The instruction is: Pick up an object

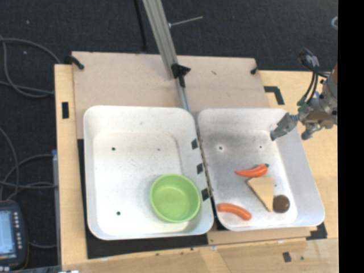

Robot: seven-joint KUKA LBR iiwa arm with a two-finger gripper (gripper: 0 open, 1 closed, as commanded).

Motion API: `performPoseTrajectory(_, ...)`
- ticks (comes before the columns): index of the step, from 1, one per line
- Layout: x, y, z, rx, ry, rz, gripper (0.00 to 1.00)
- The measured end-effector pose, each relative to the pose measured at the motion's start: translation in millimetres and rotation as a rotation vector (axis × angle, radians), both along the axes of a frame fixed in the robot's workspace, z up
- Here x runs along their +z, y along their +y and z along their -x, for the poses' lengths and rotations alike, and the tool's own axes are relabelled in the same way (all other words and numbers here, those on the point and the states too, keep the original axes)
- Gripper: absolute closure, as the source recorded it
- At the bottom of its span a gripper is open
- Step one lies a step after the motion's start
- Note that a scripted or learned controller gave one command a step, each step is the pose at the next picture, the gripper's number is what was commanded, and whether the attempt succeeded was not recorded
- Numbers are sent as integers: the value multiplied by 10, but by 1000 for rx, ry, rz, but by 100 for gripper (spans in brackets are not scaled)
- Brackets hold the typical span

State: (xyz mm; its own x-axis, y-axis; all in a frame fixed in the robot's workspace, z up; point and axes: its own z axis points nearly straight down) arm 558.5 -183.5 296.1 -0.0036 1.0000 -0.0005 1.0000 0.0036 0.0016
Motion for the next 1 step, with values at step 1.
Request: performPoseTrajectory(1,0,2,-1,0,0,0,0)
